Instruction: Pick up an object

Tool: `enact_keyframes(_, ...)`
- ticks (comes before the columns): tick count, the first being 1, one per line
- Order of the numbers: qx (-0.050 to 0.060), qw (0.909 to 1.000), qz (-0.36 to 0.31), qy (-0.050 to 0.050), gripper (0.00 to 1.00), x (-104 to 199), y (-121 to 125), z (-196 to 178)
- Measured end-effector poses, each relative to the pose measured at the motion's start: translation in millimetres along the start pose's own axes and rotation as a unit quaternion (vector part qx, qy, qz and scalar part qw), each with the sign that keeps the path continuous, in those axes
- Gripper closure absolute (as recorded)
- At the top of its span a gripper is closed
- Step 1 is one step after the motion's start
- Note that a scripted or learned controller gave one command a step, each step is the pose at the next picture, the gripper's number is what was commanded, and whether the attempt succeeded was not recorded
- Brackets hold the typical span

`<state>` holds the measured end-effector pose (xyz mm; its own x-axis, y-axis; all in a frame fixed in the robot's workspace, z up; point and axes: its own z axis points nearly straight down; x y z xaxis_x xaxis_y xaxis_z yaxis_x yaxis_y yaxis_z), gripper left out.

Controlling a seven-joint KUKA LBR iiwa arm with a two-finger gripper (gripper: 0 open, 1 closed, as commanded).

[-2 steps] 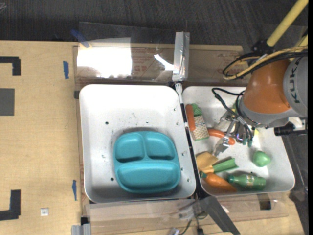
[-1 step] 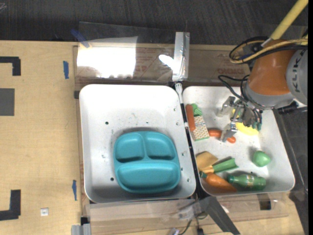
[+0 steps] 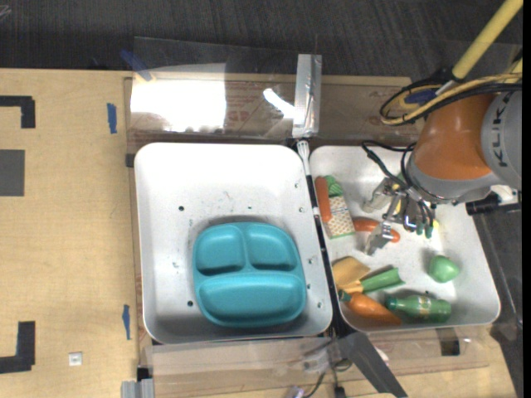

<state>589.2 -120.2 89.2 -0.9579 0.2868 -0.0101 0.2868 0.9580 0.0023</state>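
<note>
The right white bin holds several toy foods. My gripper hangs low over the bin's middle, under the orange wrist band. It is right above a small orange-red piece. Just left of that lie a speckled beige block and a long orange stick along the bin's left wall. A green ball lies to the right of the gripper. Along the front are a green bottle, a carrot, a green cylinder and a tan piece. Nothing is visibly held.
The left white bin holds a teal compartment tray. A clear plastic sheet and a taped strip lie behind the bins. Cables and a yellow rod run at the back right. Cardboard covers the bench at left.
</note>
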Motion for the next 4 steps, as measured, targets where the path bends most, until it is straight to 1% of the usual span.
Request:
enact_keyframes(1, 0.001, 0.9997, -0.024, -0.001, 0.0, -30, -31, 1)
enact_keyframes(2, 0.0, 0.9997, -0.024, -0.008, 1.0, -34, -30, -13)
enact_keyframes(3, 0.0, 0.9987, 0.05, -0.003, 1.0, -71, -23, -118)
enact_keyframes(4, 0.001, 0.9987, 0.05, 0.001, 0.0, -69, -23, -113)
